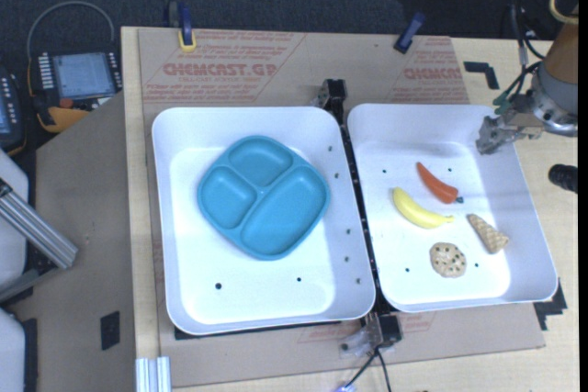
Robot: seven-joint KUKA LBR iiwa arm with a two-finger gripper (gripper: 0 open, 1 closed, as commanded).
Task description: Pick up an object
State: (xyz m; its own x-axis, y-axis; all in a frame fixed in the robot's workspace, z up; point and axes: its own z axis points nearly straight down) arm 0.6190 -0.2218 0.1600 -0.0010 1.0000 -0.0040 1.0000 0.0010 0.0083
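Note:
The right bin holds a red-orange chili pepper, a yellow banana, a round cookie and a tan wedge-shaped piece. My gripper hangs over the bin's far right corner, above and to the right of the pepper, with nothing seen between its fingers.
The left bin carries a blue divided plate in its middle. A black clamp sits where the two bins meet at the back. The bench's cardboard top surrounds both bins.

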